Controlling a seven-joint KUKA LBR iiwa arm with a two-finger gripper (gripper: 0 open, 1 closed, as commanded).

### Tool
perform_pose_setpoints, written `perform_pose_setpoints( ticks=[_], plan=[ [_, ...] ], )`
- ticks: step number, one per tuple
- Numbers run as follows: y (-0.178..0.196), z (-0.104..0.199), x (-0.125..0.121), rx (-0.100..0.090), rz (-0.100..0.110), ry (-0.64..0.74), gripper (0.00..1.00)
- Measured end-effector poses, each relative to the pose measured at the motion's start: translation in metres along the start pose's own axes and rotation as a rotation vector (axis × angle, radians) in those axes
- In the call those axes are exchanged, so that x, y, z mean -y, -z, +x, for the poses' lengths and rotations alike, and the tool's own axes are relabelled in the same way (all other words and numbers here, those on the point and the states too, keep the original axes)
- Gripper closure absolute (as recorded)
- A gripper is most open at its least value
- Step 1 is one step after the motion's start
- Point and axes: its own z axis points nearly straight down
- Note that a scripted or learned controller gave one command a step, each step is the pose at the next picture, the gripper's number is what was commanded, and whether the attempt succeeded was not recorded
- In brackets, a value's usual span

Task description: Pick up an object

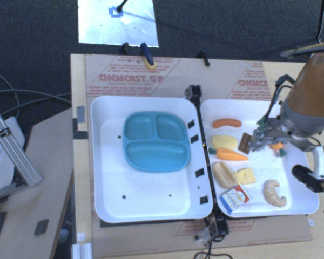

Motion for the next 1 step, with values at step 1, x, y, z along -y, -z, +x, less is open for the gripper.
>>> perform_pose_setpoints(
  ticks=[1],
  plan=[
    [-0.0011, 0.0436, 0.0089, 0.000, 0.000, 0.000, 1.00]
  ],
)
